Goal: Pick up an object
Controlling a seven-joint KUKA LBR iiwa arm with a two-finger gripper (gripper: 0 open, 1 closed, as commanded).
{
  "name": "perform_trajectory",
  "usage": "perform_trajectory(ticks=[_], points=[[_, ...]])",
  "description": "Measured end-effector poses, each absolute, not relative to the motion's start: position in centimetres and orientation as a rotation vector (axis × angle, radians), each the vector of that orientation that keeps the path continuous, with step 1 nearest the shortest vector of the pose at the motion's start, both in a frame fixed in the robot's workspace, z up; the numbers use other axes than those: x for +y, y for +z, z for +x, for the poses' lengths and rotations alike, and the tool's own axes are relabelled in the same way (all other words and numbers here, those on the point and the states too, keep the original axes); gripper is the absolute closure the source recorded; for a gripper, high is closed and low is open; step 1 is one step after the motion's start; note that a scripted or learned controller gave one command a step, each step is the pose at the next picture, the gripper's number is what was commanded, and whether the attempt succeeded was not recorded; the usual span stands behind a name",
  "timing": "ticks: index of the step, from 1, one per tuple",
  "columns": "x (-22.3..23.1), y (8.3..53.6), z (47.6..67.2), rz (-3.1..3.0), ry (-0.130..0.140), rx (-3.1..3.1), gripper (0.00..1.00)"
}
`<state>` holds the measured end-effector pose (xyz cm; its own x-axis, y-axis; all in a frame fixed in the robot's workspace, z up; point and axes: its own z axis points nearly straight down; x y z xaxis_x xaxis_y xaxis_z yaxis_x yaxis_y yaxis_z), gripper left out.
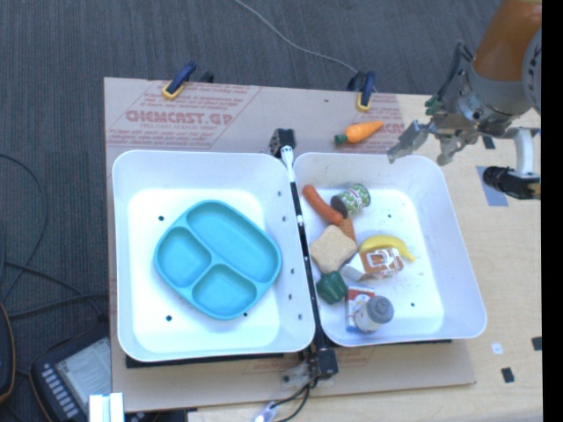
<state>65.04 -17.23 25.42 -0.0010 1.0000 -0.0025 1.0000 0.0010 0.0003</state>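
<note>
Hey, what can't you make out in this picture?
- Arm: cut off by the camera view's top and right edges.
- Bottle: label too small to read.
- Green block: partly tucked under the bread.
- Small carton: print too small to read.

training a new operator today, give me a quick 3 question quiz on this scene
1. True or false: the blue divided plate lies in the left bin.
2. Which lies outside both bins? A) toy banana B) small toy carrot C) green can
3. Fill in: the gripper hangs above the right bin's ____ rim.

Key: 1 true; 2 B; 3 far (top edge of the camera view).
</note>
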Motion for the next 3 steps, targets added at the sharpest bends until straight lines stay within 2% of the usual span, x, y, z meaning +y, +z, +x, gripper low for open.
perform_trajectory(ticks=[1,2,3], points=[[-20.8,12.7,61.5,2.224,-0.005,2.222,0.0],[-15.4,8.8,58.3,2.217,0.001,2.217,0.0],[-15.5,9.9,58.4,2.215,0.003,2.213,1.0]])
